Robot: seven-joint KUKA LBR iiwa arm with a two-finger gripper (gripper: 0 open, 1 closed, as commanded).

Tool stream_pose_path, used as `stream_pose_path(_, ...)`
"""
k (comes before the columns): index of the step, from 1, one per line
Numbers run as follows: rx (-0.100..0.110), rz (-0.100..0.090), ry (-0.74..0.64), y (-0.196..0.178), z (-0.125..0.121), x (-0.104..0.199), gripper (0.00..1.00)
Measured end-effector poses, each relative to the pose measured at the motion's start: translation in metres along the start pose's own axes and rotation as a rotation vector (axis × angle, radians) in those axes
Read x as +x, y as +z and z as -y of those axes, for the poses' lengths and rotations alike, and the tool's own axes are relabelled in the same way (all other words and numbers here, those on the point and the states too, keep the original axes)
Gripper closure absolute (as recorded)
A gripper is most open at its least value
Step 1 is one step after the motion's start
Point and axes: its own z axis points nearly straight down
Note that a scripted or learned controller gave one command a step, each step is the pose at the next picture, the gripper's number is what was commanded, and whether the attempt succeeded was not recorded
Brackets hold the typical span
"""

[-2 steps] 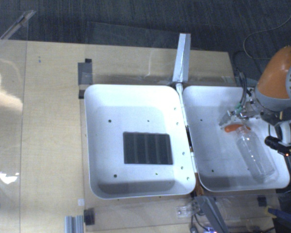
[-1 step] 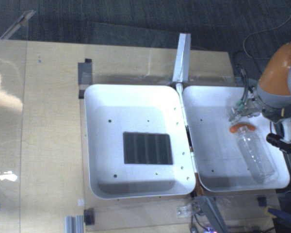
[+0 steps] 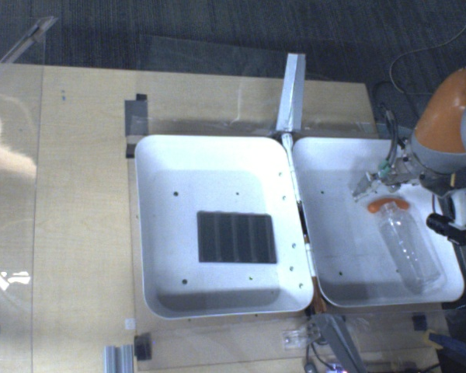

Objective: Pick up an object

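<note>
Claw (image 3: 375,183) low in the right bin (image 3: 334,231), can't tell if open or holding anything, clear bottle (image 3: 408,243) (orange cap) lying just beside it, black grid (image 3: 237,237) in left bin (image 3: 163,208).

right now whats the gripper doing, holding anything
Gripper: low in the right bin, just above the orange cap of the clear bottle; whether it is open or closed cannot be told.

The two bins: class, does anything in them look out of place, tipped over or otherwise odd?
One thing: the clear plastic bottle with an orange cap lies on its side in the right bin, not upright. The dark ribbed tray sits flat and square in the left bin.
</note>
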Motion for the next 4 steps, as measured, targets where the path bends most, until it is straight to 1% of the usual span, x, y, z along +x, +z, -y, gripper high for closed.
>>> stream_pose_path(1, 0.008, -0.004, -0.118, 0.012, 0.017, -0.012, 0.00)
stream_pose_path(2, 0.000, -0.001, -0.119, -0.001, 0.013, -0.011, 1.00)
stream_pose_path(3, 0.009, -0.002, 0.091, 0.013, -0.002, -0.016, 1.00)
stream_pose_path(4, 0.010, -0.003, 0.091, 0.013, -0.002, -0.015, 0.00)
